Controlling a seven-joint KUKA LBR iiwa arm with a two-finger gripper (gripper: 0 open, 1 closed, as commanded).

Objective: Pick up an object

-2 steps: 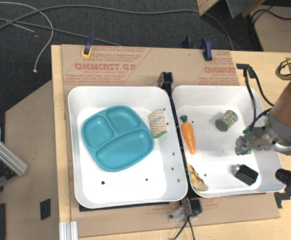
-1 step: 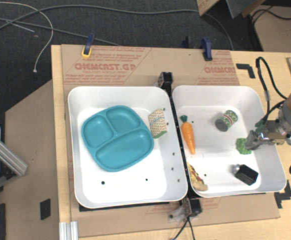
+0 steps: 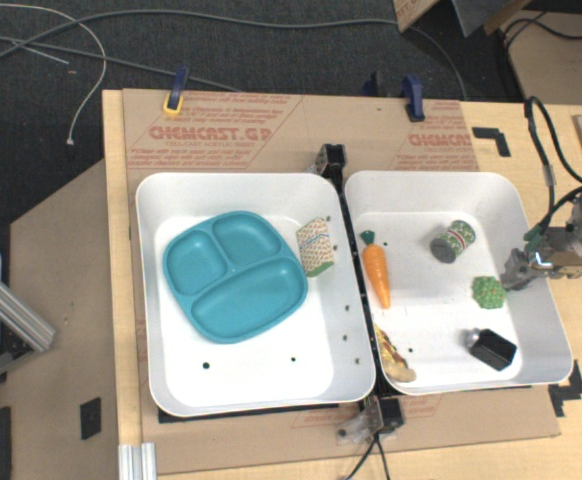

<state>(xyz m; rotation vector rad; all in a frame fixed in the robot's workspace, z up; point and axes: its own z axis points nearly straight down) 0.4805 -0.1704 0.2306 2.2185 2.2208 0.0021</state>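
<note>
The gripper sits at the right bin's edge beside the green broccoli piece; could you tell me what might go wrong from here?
1. The gripper is at the right bin's rim, so a descent might clip the wall.
2. The broccoli piece is small and rounded; it could roll away when touched.
3. The black block lies just below the broccoli, so a drifting grasp might knock it instead.

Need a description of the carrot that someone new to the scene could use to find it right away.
Look in the right-hand white bin, along its left wall next to the divider between the two bins. The carrot lies there lengthwise, green top pointing to the far end. It is the only orange thing in that bin; its neighbours are a small can and a green broccoli piece.
</note>
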